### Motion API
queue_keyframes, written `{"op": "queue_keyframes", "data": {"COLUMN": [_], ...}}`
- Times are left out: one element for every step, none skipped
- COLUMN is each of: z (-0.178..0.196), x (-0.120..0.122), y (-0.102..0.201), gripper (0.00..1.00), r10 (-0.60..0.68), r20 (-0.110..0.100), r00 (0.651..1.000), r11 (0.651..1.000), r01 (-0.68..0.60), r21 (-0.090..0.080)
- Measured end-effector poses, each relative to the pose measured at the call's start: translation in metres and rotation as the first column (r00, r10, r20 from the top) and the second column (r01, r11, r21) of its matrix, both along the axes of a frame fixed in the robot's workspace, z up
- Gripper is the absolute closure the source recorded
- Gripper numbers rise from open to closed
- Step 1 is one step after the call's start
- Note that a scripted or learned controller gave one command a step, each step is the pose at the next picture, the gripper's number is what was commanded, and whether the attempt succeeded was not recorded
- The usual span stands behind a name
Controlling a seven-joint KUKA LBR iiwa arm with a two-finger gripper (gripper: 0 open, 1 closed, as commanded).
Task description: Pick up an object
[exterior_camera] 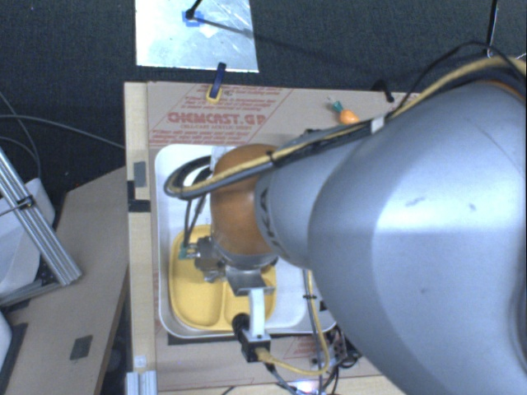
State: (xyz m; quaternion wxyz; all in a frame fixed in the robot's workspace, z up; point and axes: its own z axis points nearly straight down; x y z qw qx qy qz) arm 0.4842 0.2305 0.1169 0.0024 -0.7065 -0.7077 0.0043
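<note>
A large yellow object [195, 301], flat and shaped like a shallow dish, lies in the near part of the left white bin [163, 245]. My gripper [207, 259] hangs over that bin, right at the yellow object's far edge. The wrist and its orange band [237, 206] sit directly above and hide the gripper's tips. Whether the gripper touches the yellow object cannot be told. The grey arm [412, 237] covers the right half of the view and whatever lies beneath it.
A cardboard sheet with red print [218, 115] lies behind the bin, with a blue and yellow tool [216, 81] and a small orange item [349, 116] on it. A shiny foil sheet [196, 23] lies further back. An aluminium frame [34, 225] stands at the left.
</note>
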Motion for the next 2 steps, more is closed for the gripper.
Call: {"op": "queue_keyframes", "data": {"z": [0.127,0.013], "x": [0.056,0.019], "y": [0.003,0.004], "gripper": [1.00,1.00], "r10": [0.002,0.000], "r20": [0.025,0.000], "r00": [1.000,1.000], "r11": [1.000,1.000], "r01": [-0.002,0.000], "r21": [0.008,0.000]}}
